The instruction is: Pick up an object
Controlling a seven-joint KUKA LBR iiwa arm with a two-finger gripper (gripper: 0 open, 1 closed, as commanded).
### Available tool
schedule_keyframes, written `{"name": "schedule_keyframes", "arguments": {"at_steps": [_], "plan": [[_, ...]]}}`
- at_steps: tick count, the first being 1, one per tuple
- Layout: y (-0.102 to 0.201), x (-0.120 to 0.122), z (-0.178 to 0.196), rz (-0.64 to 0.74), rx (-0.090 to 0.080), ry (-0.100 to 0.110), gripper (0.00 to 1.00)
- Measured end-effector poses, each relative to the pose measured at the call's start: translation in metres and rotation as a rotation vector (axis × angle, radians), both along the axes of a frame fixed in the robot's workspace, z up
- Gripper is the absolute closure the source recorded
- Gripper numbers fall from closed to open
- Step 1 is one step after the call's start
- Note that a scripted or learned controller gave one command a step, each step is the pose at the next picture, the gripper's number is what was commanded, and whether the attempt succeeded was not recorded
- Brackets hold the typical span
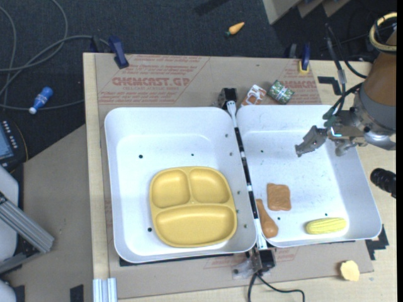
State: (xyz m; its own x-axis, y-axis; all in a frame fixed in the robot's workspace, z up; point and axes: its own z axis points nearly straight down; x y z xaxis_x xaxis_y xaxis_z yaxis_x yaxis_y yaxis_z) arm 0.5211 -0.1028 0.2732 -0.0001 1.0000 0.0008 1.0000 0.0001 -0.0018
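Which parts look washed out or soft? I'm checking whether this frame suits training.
Camera view: the left bin and right bin glare bright white, nearly featureless; the gripper looks slightly soft; the yellow tray and corn stay crisp.

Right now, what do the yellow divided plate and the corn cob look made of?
Yellow divided plate: probably moulded plastic, smooth with a soft sheen on its three compartments. Corn cob: likely a plastic toy, uniform yellow, slightly glossy; too small to be sure.
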Motion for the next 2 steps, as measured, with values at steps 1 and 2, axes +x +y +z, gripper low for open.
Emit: {"name": "schedule_keyframes", "arguments": {"at_steps": [1,2], "plan": [[0.015,0.009,-0.091,0.001,0.002,0.009,0.0],[0.004,-0.015,-0.194,-0.003,0.001,0.005,0.0]]}}
